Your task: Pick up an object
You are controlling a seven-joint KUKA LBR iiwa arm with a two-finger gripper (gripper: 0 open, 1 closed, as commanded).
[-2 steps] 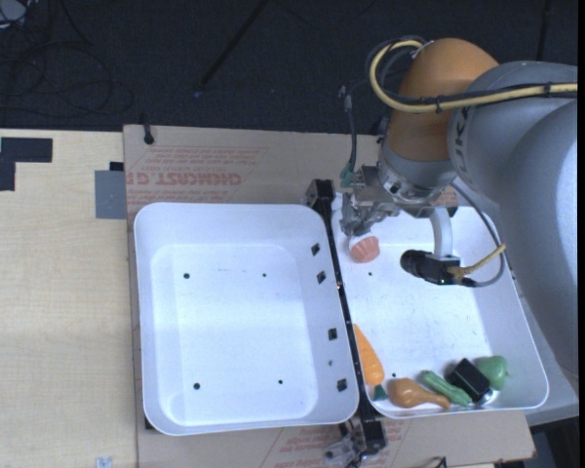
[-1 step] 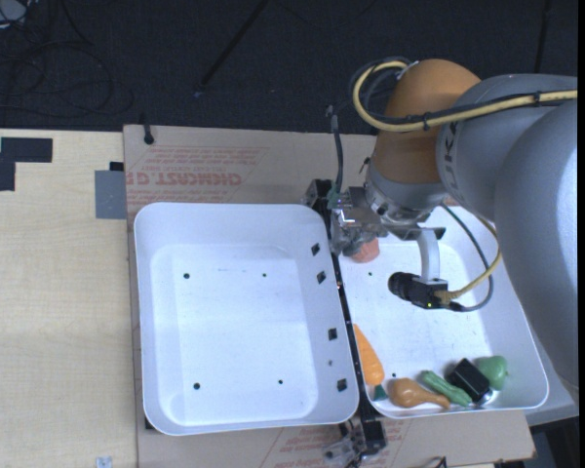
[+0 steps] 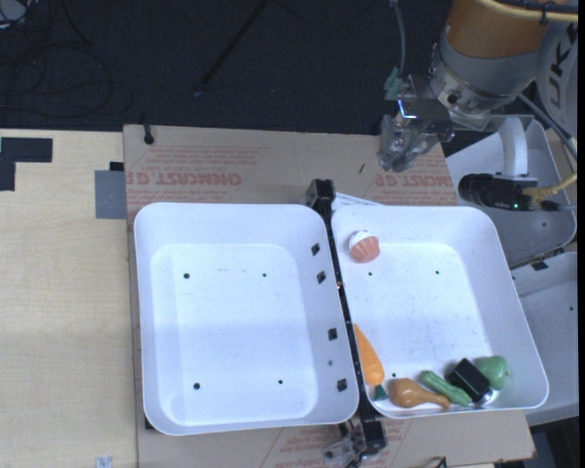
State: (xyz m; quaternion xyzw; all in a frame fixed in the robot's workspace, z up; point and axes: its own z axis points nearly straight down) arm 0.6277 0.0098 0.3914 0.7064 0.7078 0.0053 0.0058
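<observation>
Up beyond the far rim of the right-hand bin, the gripper [image 3: 402, 150] hangs over brown cardboard [image 3: 273, 164] printed with red lettering; whether it is apart or together cannot be told, and nothing shows in its grasp. Behind it the grey arm [image 3: 487, 76] rises to its orange band [image 3: 502, 13]. Away from the pincer on the side opposite the arm, the cardboard gives way to a pale wooden bench [image 3: 49, 291] with dark patches, and past the bench lies a dark floor with cables [image 3: 58, 57].

Just below the pincer sits the right bin [image 3: 522, 310]. Nearest to it, by the bin's far inner corner, lies a small pink and cream object [image 3: 364, 247]. Well farther off, along the near edge, lie an orange carrot-like piece [image 3: 370, 357], a tan gourd-shaped piece [image 3: 412, 392], a green piece [image 3: 448, 388], a black block [image 3: 469, 378] and a green rounded piece [image 3: 493, 369]. The left bin [image 3: 141, 300] lies diagonally away.
</observation>
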